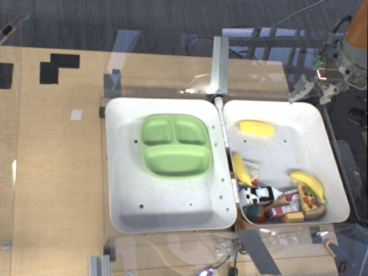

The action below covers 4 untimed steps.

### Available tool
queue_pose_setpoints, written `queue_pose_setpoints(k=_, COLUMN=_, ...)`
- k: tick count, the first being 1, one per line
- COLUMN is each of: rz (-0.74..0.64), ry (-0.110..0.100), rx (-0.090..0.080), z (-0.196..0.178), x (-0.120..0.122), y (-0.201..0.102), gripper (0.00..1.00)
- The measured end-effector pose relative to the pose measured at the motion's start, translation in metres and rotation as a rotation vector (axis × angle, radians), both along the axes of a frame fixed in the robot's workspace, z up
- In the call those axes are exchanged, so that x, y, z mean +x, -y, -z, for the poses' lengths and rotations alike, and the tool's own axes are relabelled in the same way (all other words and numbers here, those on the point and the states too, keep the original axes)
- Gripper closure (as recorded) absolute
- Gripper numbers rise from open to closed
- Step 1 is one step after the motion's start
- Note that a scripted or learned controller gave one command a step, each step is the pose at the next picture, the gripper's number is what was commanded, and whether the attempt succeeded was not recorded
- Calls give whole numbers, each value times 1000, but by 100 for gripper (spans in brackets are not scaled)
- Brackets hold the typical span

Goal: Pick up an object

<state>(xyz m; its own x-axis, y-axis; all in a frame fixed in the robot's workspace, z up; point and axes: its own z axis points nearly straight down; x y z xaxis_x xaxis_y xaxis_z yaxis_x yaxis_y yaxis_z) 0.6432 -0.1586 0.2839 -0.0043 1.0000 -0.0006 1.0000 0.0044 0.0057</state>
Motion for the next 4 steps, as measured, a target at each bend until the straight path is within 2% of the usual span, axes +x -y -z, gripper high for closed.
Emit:
queue_pose_setpoints(k=1, rz=-25, ry=3, rx=-2, z=-29, x=27, y=26, gripper=0)
queue_pose_setpoints(k=2, rz=-33, ry=10, rx=-5, z=-41, x=29, y=23, gripper=100)
queue_pose_setpoints(k=3, rz=369, ry=1, rx=1, z=-37, x=27, y=45, gripper=100)
queue_pose_setpoints(k=4, rz=346, ry=-1, rx=1, z=10, x=27, y=35, gripper=100)
